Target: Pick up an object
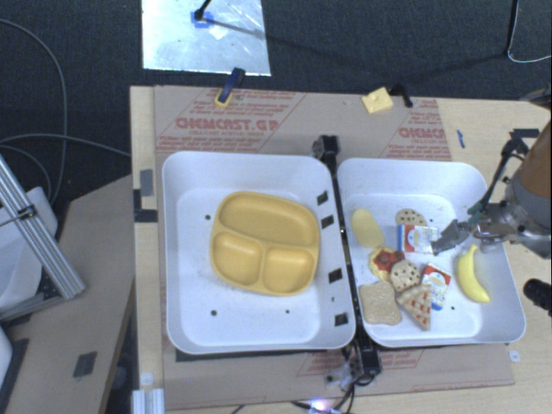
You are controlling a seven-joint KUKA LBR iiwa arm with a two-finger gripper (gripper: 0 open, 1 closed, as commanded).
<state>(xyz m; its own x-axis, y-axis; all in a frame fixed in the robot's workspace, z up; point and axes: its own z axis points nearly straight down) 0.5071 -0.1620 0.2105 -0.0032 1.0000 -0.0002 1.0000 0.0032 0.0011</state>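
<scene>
The right bin [483, 188] holds several toy foods. Among them are a banana [470, 274], a small white, red and blue carton [418, 238], a round cookie [410, 217] and a pale yellow oval piece [366, 228]. Nearer the front lie a bread slice [379, 303], a pizza wedge [417, 305] and a second carton [436, 281]. My gripper [448, 235] reaches in from the right, low over the bin. Its tip is just right of the first carton and above-left of the banana. Nothing shows in its grasp.
A yellow divided plate [263, 242] lies in the left bin [185, 188]. A yellow block [377, 101] and a blue-and-yellow tool [228, 87] rest on the cardboard behind the bins. A metal sheet [205, 22] lies on the floor farther back.
</scene>
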